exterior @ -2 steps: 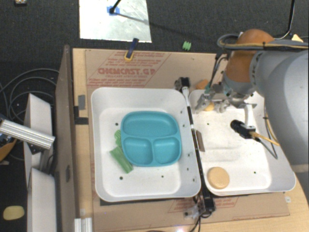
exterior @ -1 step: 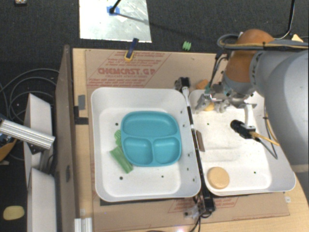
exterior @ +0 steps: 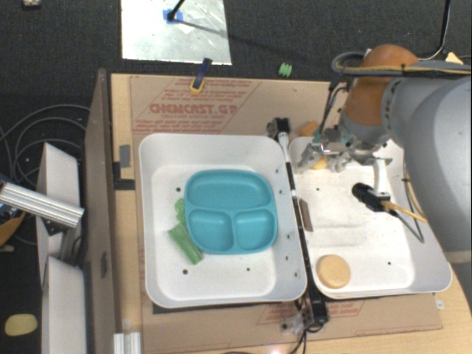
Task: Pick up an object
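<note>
- The end effector [exterior: 324, 152] sits low over the far left corner of the right bin [exterior: 369, 234]. Whether it is open or closed cannot be made out, and nothing can be seen in its grasp.
- By this view the pick is not yet done: no object is lifted clear of either bin.
- The likeliest target is a small yellow-orange piece [exterior: 318, 162] just beside the end effector in that same corner. It is partly hidden and too small to identify.
- A tan disc [exterior: 334, 271], round and flat, lies apart at the near left corner of the right bin.
- In the left bin [exterior: 221, 153], a teal divided plate [exterior: 230, 211] lies mid-floor, with a green piece [exterior: 183, 236] touching its left edge.
- What remains, I judge: closing on an object and raising it.
</note>
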